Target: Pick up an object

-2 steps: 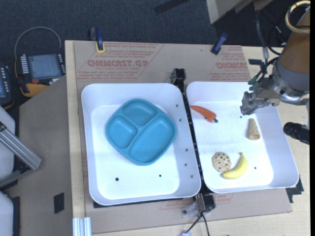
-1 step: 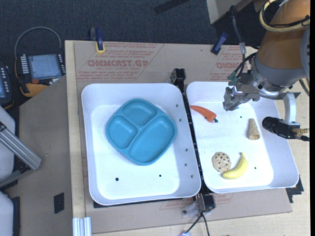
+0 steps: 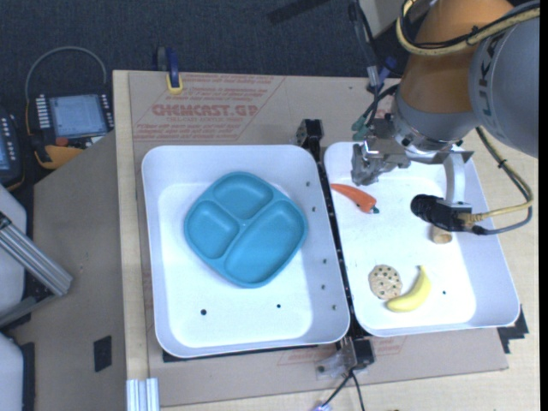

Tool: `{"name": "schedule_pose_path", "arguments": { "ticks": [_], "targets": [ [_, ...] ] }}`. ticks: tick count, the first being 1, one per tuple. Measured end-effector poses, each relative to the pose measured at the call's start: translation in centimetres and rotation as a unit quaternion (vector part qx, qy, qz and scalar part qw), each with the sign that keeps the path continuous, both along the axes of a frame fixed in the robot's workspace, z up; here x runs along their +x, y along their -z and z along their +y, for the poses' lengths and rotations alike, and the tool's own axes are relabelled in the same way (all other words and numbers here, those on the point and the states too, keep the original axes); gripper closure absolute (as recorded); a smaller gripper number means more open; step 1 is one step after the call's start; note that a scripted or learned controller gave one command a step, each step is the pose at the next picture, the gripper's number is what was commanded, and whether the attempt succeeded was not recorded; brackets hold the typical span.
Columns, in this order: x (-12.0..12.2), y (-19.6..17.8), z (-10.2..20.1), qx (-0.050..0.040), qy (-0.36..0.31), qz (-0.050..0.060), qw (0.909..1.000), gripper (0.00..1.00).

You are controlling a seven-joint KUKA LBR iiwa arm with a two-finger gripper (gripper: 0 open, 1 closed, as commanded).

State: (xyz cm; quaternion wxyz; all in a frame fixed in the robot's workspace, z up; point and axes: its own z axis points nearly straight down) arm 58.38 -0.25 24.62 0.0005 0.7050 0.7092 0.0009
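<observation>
Carrot [image 3: 354,197] just below fingers [image 3: 366,171] (apart)

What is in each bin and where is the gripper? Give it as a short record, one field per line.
left bin: holds a blue divided plate, lying flat
right bin: holds a carrot, a cookie, a banana
carrot: near the bin's left wall, toward its far end
cookie and banana: side by side at the near end, cookie to the left
gripper: over the right bin's far end, just above the carrot
held object: none seen between the fingers
</observation>
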Motion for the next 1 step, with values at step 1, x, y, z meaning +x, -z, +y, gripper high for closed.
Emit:
{"name": "schedule_pose_path", "arguments": {
  "ticks": [1],
  "targets": [
    [2.11, 0.04, 5.63, 0.0004, 0.0, -0.001, 1.0, 1.0]
  ]
}}
